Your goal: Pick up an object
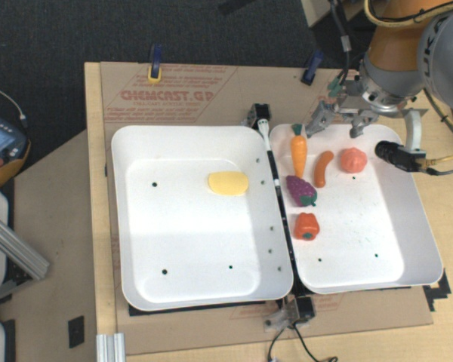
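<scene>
The right bin (377,232) holds several toy foods: an orange carrot (299,154), a small orange sausage (323,168), a pink round piece (353,160), a purple grape bunch (302,190) and a red pepper (306,226). A yellow lemon-like piece (228,183) lies in the left bin (181,262). My gripper (337,123) hangs over the far edge of the right bin, above the carrot and sausage. Its two fingers (317,119) stand spread apart with nothing between them.
The bins rest on a cardboard sheet (174,93) held by blue clamps (155,65) at the back. A black divider bar (275,194) runs between the bins. A black cable plug (396,155) hangs from the arm over the right bin's far right.
</scene>
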Robot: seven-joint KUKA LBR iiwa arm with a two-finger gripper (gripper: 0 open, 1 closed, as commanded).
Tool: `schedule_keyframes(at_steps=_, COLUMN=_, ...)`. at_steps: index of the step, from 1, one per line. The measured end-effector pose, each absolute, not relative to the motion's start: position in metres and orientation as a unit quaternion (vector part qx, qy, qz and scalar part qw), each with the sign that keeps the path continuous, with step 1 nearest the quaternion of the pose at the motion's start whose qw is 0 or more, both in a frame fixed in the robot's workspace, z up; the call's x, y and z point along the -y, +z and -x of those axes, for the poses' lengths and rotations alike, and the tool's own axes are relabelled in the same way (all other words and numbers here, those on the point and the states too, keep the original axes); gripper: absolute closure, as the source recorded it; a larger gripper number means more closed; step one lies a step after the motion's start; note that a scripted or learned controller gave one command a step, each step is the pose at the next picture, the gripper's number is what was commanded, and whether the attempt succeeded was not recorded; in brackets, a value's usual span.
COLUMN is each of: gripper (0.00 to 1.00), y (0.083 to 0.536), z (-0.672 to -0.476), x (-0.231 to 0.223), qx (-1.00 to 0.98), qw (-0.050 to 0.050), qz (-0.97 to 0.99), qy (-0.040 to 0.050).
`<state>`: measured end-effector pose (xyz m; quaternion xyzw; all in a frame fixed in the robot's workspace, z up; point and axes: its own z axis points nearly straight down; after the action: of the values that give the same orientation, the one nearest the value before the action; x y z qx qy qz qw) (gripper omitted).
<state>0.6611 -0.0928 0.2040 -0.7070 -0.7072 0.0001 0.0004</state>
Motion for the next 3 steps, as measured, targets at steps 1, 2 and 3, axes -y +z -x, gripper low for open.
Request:
schedule_keyframes(at_steps=1, gripper=0.0, y=0.097, z=-0.649, x=0.091, qx=0.707, qw=0.004, qz=0.707, qy=0.0025)
schedule_keyframes(at_steps=2, gripper=0.0, y=0.084, z=-0.666, x=0.121, qx=0.706, qw=-0.001, qz=0.708, qy=-0.0001)
schedule_keyframes(at_steps=3, gripper=0.0, y=0.085, z=-0.628, x=0.09, qx=0.707, qw=0.003, qz=0.707, qy=0.0011)
